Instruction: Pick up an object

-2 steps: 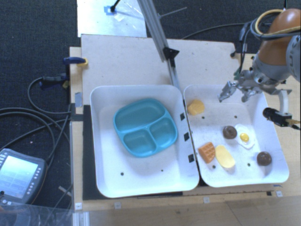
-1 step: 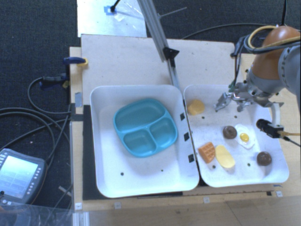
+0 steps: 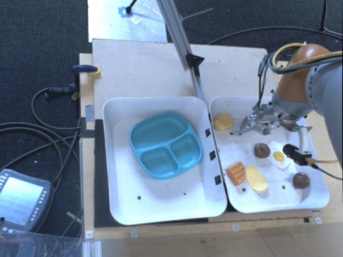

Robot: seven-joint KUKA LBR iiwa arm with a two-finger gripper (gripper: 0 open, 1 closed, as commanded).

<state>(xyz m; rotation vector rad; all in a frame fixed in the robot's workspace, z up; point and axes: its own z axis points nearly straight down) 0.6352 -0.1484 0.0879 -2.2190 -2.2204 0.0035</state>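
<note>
My gripper [image 3: 247, 125] hangs over the back of the right bin [image 3: 316, 197], reaching in from the right. A round yellow piece [image 3: 223, 122] lies just to its left, apart from it. In front of the gripper are a brown doughnut-like piece [image 3: 261, 150] and a small fried egg toy [image 3: 278, 157]. Nearer the front lie an orange waffle piece [image 3: 236, 173], a yellow oblong piece [image 3: 256, 179] and a second brown piece [image 3: 300, 180]. I see nothing held in the gripper.
The left bin [image 3: 123, 197] holds a teal divided plate [image 3: 165, 143]. A slanted metal pole [image 3: 179, 33] crosses above the gap between the bins. A black plug with a yellow cable [image 3: 296, 154] hangs from the arm over the right bin.
</note>
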